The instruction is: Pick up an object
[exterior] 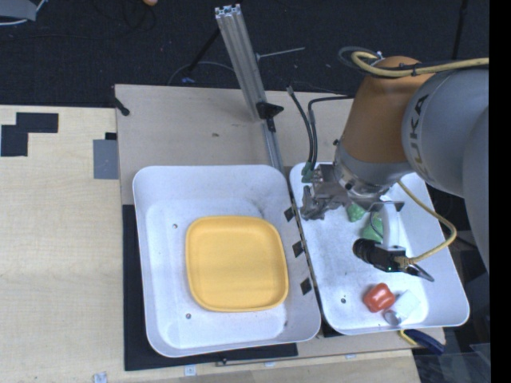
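Pale wood bench (64, 214), with dark floor (120, 38) behind it, carries two white bins side by side. One bin (160, 194) holds a yellow plate (236, 262), lying flat near its middle. Just right of the plate, along this bin's wall, sit three small black tabs (297, 248). The second bin (335, 270) lies right of the plate, past that wall.

The gripper (313, 202) hangs over the second bin, just right of the plate's upper right corner and a little higher in the view, close to the wall between the bins. From this angle I cannot tell whether it is open or closed, or whether it grips anything. The arm (383, 126), grey with an orange band, rises from it farther right of the plate.

A green thing (372, 226) lies well right of the plate, about level with its top edge, partly hidden under the wrist. A red thing (379, 297) lies well right of the plate, level with its lower edge. A small grey piece (391, 317) sits just beside the red thing, on the side away from the plate. A metal rail (243, 58) slants up behind the plate, beyond the bins.
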{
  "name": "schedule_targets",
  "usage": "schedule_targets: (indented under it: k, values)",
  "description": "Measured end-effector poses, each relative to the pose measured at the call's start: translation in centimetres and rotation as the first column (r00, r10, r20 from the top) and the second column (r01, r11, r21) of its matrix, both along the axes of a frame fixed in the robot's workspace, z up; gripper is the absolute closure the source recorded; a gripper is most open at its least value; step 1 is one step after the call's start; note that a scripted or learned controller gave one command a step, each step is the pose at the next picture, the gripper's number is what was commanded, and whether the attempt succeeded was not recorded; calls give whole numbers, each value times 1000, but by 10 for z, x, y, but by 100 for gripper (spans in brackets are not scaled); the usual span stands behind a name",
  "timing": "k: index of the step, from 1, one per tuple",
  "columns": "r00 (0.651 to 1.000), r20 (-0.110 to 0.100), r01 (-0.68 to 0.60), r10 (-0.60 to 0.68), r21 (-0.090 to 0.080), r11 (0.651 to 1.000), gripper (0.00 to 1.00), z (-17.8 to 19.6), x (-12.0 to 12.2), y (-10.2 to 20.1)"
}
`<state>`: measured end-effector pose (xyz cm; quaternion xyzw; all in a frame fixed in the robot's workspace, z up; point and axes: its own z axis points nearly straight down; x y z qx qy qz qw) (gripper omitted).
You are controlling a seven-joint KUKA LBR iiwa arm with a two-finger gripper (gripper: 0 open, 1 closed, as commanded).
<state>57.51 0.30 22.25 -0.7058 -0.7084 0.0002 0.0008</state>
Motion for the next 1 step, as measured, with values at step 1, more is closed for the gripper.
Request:
schedule_targets:
  k: [1]
  values:
    - [1000,1,0,0,0,1000,100,6,13,60]
